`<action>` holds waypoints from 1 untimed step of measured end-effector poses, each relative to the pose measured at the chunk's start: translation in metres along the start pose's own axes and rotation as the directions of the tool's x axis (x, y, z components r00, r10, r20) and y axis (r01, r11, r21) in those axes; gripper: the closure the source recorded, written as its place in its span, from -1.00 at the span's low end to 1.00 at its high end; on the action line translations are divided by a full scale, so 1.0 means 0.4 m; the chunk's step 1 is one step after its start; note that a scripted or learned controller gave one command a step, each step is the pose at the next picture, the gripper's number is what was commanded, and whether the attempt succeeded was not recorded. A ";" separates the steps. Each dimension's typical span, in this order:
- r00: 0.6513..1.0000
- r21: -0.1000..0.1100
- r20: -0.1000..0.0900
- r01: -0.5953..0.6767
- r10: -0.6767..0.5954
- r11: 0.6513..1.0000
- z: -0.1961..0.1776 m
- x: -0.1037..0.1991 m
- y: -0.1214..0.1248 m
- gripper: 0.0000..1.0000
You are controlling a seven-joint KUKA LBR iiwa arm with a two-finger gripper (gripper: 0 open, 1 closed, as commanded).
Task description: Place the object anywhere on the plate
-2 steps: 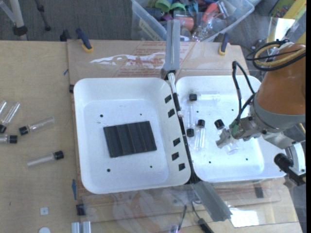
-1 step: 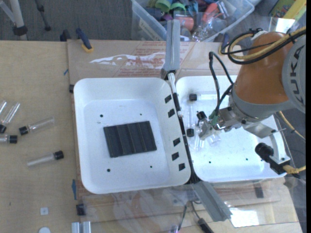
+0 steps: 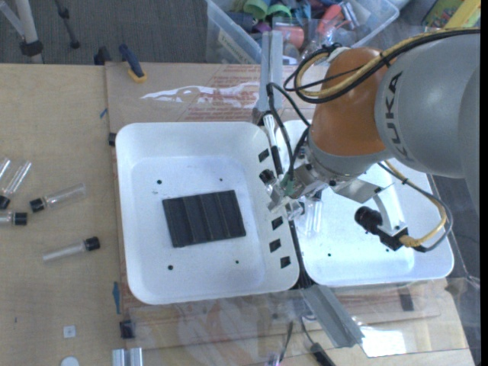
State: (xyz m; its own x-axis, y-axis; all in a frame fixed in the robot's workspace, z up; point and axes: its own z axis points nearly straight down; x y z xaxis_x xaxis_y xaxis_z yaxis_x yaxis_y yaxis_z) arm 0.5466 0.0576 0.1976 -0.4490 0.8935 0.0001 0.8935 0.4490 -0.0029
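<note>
Hovering low at frame centre-right, the gripper (image 3: 303, 202) is working inside the right bin (image 3: 427, 269), apparently pinching a clear tube (image 3: 313, 216). Pickup seems underway; next comes lifting and crossing left to the plate (image 3: 204, 217) in the left bin (image 3: 137, 204).

partial "uka" lettering on the grey arm (image 3: 427, 90), nothing else legible

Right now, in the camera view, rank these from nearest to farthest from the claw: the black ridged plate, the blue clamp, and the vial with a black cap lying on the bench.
1. Black ridged plate, in the left bin, just left of the claw.
2. Blue clamp, on the bench beyond the left bin, upper left.
3. Vial with a black cap, on the bench far left.
</note>
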 end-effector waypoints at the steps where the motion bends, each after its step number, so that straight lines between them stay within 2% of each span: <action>1: 0.999 0.001 0.000 -0.032 0.032 0.999 0.013 0.065 0.157 1.00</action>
State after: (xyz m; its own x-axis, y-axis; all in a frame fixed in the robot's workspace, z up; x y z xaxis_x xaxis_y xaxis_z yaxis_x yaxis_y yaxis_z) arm 0.5912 0.1090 0.1922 -0.4198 0.9076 0.0003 0.9076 0.4198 -0.0037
